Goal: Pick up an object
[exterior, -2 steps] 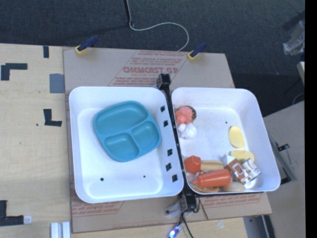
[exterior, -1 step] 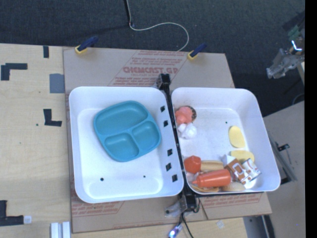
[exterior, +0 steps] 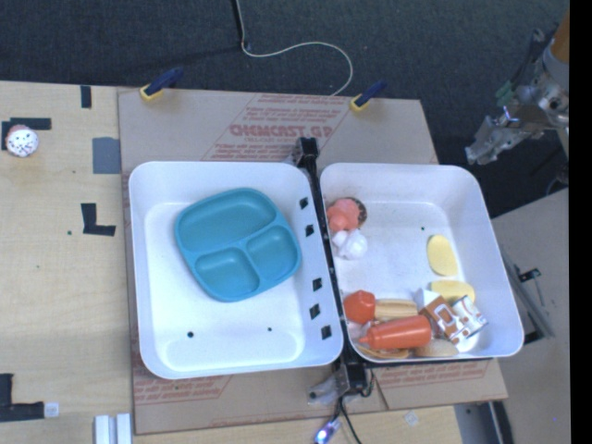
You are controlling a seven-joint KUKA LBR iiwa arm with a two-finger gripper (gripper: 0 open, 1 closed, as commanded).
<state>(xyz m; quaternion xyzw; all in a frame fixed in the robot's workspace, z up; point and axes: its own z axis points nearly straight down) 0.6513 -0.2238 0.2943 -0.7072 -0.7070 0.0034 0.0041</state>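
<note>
The right bin [exterior: 462, 188] holds several small toy foods: a pink piece [exterior: 342, 215] with a white lump [exterior: 351, 243] near its left wall, a yellow oval [exterior: 442, 254] on the right, a red piece [exterior: 360, 305], an orange-red hot dog [exterior: 399, 332] and a brown-and-white patterned item [exterior: 454, 320] at the front. My gripper [exterior: 488, 143] hangs at the far right, outside and above the right bin's back right corner, with nothing seen in it.
The left bin [exterior: 157, 340] holds a blue divided plate [exterior: 238, 242]. Both bins rest on a cardboard sheet [exterior: 268, 128] with clamps at its back edge. A white cable [exterior: 305, 49] loops behind. A small die-like object [exterior: 21, 141] lies far left on the bench.
</note>
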